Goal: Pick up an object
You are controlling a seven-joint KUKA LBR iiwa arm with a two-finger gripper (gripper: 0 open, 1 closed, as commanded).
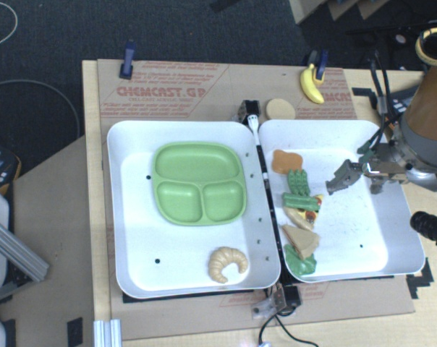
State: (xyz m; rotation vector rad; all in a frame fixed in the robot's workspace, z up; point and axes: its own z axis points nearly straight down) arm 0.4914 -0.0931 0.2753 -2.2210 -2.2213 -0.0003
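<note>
gripper [339,180]: over right bin [363,223], jaws state cannot tell, nothing seen between them
toys: orange piece [286,162], green piece [299,183], sandwich [301,238] along right bin's left side, near gripper
left bin [132,194]: green tray [200,182], croissant [228,263]
table: banana [312,86] at back

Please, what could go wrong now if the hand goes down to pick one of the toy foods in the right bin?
The toy foods lie packed together along the left wall of the right bin, some overlapping. The hand may push them apart or lift two together.

The pile sits against the divider between the bins, so a finger could strike that edge.

The hand hangs to the right of the pile, over bare floor; going straight down, it would probably grasp nothing.
</note>
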